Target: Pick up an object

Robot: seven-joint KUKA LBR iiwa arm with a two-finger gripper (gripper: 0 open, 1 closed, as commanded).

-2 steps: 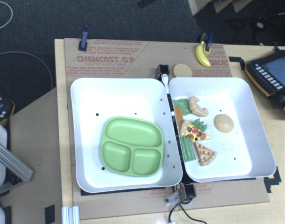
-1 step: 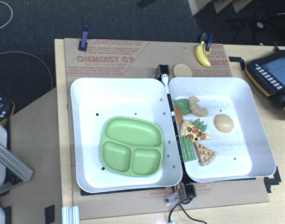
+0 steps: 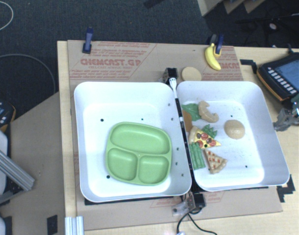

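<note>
The right bin (image 3: 252, 99) holds several toy foods along its left side. A green leaf (image 3: 191, 111) and a tan curved piece (image 3: 207, 111) lie at the back, with a round tan bun (image 3: 234, 129) to their right. A topped pizza slice (image 3: 205, 138), a green strip (image 3: 196, 155) and a waffle-patterned wedge (image 3: 215, 161) lie nearer the front. A grey metal part that looks like my gripper (image 3: 286, 116) sits just outside the right bin's right rim, apart from every item.
The left bin (image 3: 90, 106) holds a green divided plate (image 3: 138, 153). Behind the bins lie a yellow banana (image 3: 212, 58) and a tan disc (image 3: 191, 74). A tablet-like device (image 3: 284, 75) sits at the back right.
</note>
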